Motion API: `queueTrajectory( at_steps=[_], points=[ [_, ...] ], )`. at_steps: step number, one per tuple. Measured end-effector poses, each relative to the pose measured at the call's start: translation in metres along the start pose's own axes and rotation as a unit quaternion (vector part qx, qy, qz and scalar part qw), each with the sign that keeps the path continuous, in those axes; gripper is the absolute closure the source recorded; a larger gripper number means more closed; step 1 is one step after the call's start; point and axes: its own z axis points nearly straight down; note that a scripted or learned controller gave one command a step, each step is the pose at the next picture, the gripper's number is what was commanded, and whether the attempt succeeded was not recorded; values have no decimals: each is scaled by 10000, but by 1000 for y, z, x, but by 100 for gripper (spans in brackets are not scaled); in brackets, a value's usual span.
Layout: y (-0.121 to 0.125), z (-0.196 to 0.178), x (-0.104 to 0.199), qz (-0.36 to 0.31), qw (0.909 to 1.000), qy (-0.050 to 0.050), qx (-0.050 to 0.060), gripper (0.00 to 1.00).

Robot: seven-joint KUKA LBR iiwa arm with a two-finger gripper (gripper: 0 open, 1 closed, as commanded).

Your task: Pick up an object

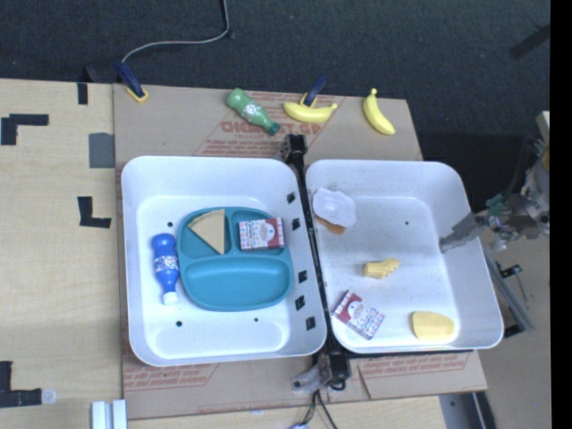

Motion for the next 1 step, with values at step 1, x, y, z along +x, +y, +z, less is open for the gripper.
queueTrajectory(
  at_steps=[1],
  points=[
    [51, 81, 60, -7, 10000, 5, 7, 0]
  ],
)
